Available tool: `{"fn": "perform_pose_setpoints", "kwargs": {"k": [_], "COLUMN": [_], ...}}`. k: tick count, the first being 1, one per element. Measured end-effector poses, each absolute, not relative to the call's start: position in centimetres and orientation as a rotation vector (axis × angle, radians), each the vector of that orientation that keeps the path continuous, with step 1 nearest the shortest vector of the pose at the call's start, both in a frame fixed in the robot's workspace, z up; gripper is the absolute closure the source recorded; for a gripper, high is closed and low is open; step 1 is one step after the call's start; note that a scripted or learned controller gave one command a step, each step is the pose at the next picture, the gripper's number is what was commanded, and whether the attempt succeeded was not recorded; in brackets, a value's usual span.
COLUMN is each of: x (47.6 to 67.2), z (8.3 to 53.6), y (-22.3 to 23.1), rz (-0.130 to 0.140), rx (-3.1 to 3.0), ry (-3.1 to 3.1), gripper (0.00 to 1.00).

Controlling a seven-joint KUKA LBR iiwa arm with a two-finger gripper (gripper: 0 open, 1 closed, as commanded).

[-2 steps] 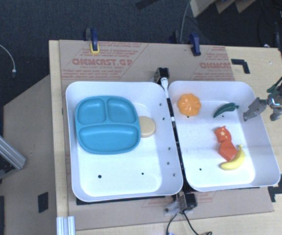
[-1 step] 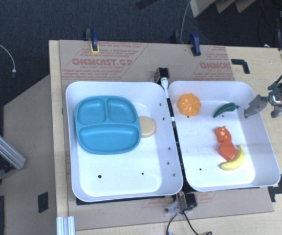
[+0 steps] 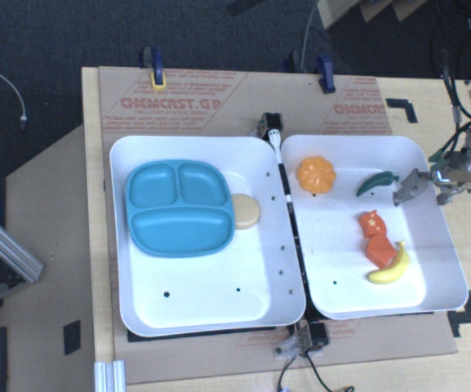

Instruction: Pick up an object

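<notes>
The right bin (image 3: 431,296) holds an orange round fruit (image 3: 315,174) at its far left, a dark green pepper (image 3: 375,182) to the right of it, a red piece (image 3: 375,237) in the middle and a yellow banana (image 3: 389,269) lying against the red piece's near side. My gripper (image 3: 424,188) reaches in over the right bin's far right rim, just right of the green pepper and apart from it. I see nothing held in it.
In the left bin (image 3: 202,300) a blue divided plate (image 3: 179,207) lies at the far left, with a beige round disc (image 3: 246,211) touching its right edge. Cables and a clamp (image 3: 271,126) sit at the bins' far junction.
</notes>
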State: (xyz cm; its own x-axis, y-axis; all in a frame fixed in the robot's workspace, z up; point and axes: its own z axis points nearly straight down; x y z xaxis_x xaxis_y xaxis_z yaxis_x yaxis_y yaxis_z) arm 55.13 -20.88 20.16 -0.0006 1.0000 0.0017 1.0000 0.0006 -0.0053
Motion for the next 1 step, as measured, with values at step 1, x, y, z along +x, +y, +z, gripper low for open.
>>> {"fn": "perform_pose_setpoints", "kwargs": {"k": [1], "x": [54.95], "z": [15.86], "y": [-20.90], "rz": [0.004], "rx": [-2.218], "ry": [-2.217], "gripper": [0.00]}}
